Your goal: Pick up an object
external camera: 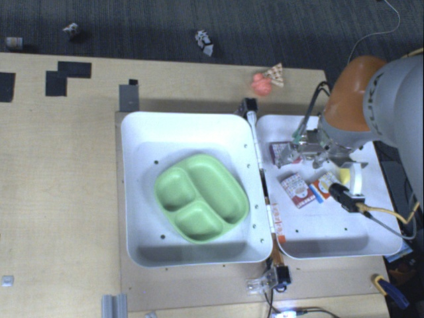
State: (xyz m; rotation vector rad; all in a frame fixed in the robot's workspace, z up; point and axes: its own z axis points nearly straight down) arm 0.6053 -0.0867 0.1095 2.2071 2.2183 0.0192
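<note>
Grey arm's end effector point(317, 152) hangs over the right white bin point(371, 237), beside a small silvery packet point(283, 153); its opening cannot be told. Pale wooden table point(59, 211) below.

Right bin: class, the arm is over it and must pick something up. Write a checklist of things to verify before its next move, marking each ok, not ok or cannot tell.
1. Arm is above the right bin: ok.
2. Tool is over pickable things, near the silvery packet: ok.
3. Something is already between the fingers: cannot tell, the wrist hides them.
4. Red and white packet lies apart from the tool, free to grasp: ok.
5. Yellow thing is free of the arm: cannot tell, it lies partly under it.
6. Green divided plate in the left bin is out of the arm's way: ok.
</note>
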